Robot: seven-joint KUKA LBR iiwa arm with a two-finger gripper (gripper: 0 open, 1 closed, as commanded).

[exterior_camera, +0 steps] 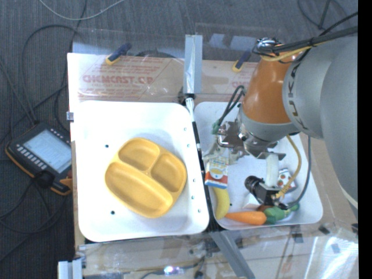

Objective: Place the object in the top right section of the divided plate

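- The arm (pixel 273 92), grey with an orange band, rises closest to the lens and hangs over the right bin (pixel 311 199). Its gripper (pixel 229 144) sits toward the bin's 10 o'clock. Whether it is open or closed cannot be told from this angle.
- Nothing lies in the plate yet. The likeliest object, I judge, is the small carton (pixel 216 174), just at the gripper's 6 o'clock and close to the bin's left wall.
- The carton looks light, with stiff but crushable sides and smooth printed faces. A grip across its narrow flat sides, near the middle, should hold best.
- A banana (pixel 221 202) lies at the carton's 6 o'clock, touching it or nearly so. A carrot (pixel 247 217) lies at the banana's 4 o'clock, with a green vegetable (pixel 283 212) at the carrot's 3 o'clock.
- The yellow divided plate (pixel 145 178) sits in the left bin (pixel 93 132), at the carton's 9 o'clock. I take its small compartment (pixel 170 172) on the 3 o'clock side as the goal.
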